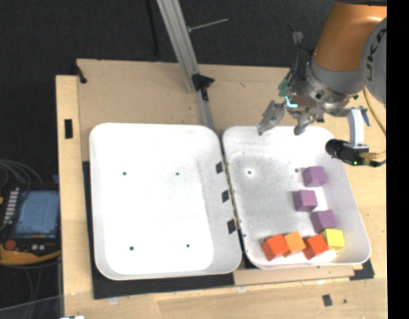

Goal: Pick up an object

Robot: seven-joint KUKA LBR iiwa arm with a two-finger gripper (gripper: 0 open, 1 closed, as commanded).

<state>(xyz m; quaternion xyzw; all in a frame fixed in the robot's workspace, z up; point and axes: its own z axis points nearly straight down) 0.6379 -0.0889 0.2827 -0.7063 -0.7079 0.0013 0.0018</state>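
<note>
Your gripper [284,126] hangs over the far edge of the right bin [257,198], its two fingers [267,121] spread apart with nothing between them. The blocks lie well away from it. Three purple blocks [315,176] run down the bin's right side, the nearest of them still clear of the fingers. Two orange blocks [276,246], a red block [316,246] and a yellow block [334,237] crowd the near right corner against the rim. You have bare floor across the right bin's left half. The left bin [158,198] sits alongside.
</note>
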